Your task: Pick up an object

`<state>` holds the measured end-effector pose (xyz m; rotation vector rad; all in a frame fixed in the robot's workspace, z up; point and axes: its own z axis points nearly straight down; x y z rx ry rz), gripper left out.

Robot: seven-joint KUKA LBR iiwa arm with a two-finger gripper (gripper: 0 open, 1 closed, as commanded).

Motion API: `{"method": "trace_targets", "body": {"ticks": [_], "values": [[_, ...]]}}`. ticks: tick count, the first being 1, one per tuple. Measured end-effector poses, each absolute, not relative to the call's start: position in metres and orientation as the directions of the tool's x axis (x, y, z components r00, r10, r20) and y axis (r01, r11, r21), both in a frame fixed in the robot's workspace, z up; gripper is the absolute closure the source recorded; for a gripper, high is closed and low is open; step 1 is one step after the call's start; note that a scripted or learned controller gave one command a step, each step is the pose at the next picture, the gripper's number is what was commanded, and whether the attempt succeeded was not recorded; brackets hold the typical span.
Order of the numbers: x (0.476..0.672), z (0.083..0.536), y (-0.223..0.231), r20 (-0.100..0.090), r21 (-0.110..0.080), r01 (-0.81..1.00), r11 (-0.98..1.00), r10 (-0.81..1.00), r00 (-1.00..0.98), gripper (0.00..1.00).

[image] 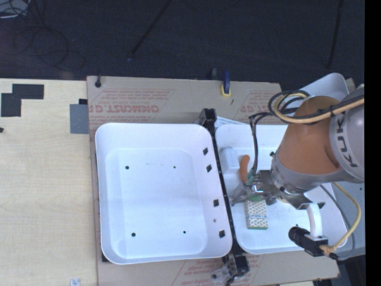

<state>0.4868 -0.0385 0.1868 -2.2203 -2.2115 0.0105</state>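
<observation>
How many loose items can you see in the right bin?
3: an orange piece by the divider, a pale cylinder beside it, a patterned box nearer the front. The arm may hide more.

Two white bins (119, 142); an orange stick (244, 167); a green-dotted packet (256, 214) (pale ground); orange-banded grey arm (315, 148).

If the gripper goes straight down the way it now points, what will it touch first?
Most likely the small patterned box in the right bin, just below the gripper. The orange object lies to the side. Depth is unclear.
</observation>
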Motion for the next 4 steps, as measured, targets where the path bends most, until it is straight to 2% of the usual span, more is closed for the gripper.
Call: {"method": "trace_targets", "body": {"ticks": [1, 2, 3, 4], "values": [[0.510, 0.187, 0.045, 0.002, -0.003, 1.000, 0.008, 1.000, -0.008, 0.00], [0.509, 0.196, 0.039, 0.000, -0.008, 1.000, -0.001, 1.000, 0.001, 1.00], [0.476, 0.187, -0.024, 0.000, -0.007, 1.000, -0.005, 1.000, 0.005, 1.00], [0.475, 0.225, -0.107, -0.003, 0.000, 1.000, -0.007, 1.000, 0.007, 1.00]]}}
